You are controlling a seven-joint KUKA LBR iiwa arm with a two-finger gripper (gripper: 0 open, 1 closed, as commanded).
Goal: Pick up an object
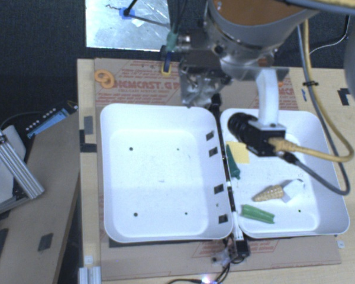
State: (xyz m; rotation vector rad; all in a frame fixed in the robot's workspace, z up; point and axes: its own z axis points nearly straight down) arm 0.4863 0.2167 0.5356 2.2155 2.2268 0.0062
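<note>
Tan ridged cone [271,192] lying in right bin [325,158], end effector [196,94] grip state unclear

A small orange ring [104,77] lies on the brown cardboard sheet [143,85] behind the bins.

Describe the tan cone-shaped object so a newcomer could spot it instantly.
Look in the right bin, toward its near edge. The ridged tan cone lies on its side, above the green block; it is the sole tan, tapered, ribbed item there.
</note>
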